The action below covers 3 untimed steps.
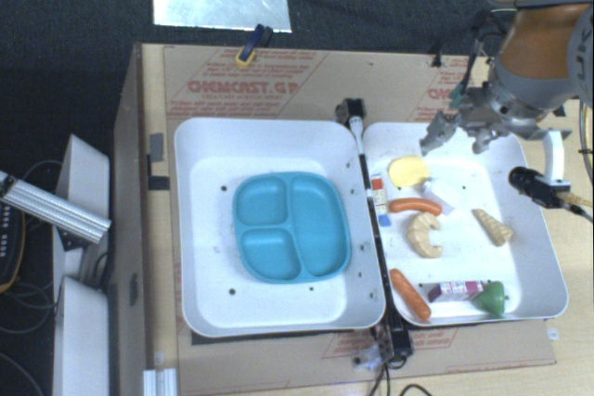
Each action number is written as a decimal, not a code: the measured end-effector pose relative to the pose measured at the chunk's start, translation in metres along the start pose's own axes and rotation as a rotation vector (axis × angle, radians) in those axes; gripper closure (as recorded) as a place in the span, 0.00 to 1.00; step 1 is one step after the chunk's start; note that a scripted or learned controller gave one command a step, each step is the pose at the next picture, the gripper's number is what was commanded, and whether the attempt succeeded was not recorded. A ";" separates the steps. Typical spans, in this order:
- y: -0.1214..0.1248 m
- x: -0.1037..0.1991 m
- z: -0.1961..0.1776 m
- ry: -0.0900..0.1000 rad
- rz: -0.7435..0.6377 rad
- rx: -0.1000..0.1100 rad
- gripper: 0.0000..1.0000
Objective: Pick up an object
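- You see two shallow white bins side by side on a brown bench. The left bin (200, 199) has smooth walls and round corners.
- A smooth blue plate (290, 226) with three dips lies flat in the middle of the left bin. There is bare white floor all around it.
- The right bin (538, 246) holds small toy foods, mostly well apart from each other.
- A round yellow piece (407, 171) sits at the far left of that bin. Just near of it lies a long orange sausage (415, 207).
- A curved tan croissant (425, 235) lies close below the sausage.
- A pointed tan cone (493, 226) lies to the right, with open floor around it.
- Along the near wall you find an orange carrot (409, 294), a small tube (455, 290) and a green pepper (492, 298) touching the tube's end.
- The grey arm comes in from the right, bent down over the far edge of the right bin.
- The gripper (459, 136) hangs above the bin's far side. Its two fingers are spread apart and pinch nothing.
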<state>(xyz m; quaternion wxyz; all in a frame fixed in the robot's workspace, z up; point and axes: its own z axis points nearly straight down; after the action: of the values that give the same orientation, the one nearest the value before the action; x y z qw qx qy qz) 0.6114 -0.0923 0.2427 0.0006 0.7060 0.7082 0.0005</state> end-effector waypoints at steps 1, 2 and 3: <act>-0.045 -0.018 0.071 0.000 0.002 0.002 0.00; -0.056 -0.014 0.158 0.000 0.002 0.000 0.00; 0.038 -0.019 0.157 -0.001 0.000 -0.001 0.00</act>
<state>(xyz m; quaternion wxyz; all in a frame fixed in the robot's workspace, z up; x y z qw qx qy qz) 0.6500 -0.1112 0.0853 0.0013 0.7059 0.7083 0.0008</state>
